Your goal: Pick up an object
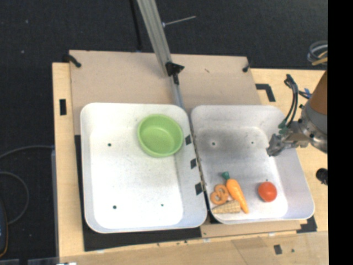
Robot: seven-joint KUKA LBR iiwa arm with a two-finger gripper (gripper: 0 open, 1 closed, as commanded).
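In the right bin (237,127) lie a red tomato (267,192), an orange carrot with a green top (235,193), an orange pretzel-shaped piece (220,193) and a tan waffle cone (227,207), all near the front edge. My gripper (275,147) hangs over the right side of this bin, above and behind the tomato, a clear gap away from it. A green bowl (160,135) sits upright in the left bin (110,170) near its back right corner.
A slanted metal pole (157,32) rises from behind the bins at the centre. The wooden bench (138,73) surrounds both bins. Cables (291,93) trail along the arm at the right.
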